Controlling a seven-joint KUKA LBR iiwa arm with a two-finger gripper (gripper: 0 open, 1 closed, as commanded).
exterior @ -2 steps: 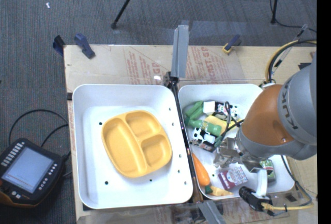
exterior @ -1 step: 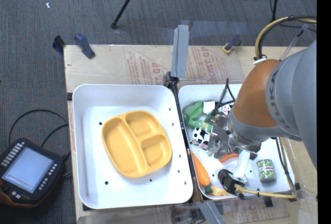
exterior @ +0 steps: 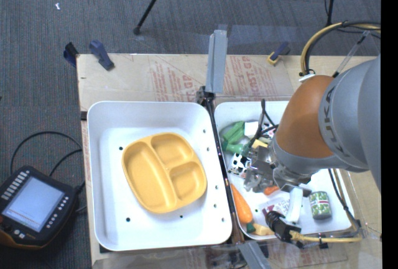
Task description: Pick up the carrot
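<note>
The arm [exterior: 329, 125] fills the right bin [exterior: 345, 212] from three o'clock; its gripper [exterior: 258, 179] hangs near centre, its state I cannot tell. The carrot [exterior: 242, 204] lies at the bin's seven o'clock along the left wall, probably light, stiff, smooth plastic, best pinched across its thick orange middle.

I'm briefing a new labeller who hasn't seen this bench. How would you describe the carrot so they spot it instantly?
Find the right white bin, the one under the grey arm. Along its left wall, near the front, lies the carrot: a slim orange taper with a green tip. The green toys behind it are shorter and have no orange.
</note>
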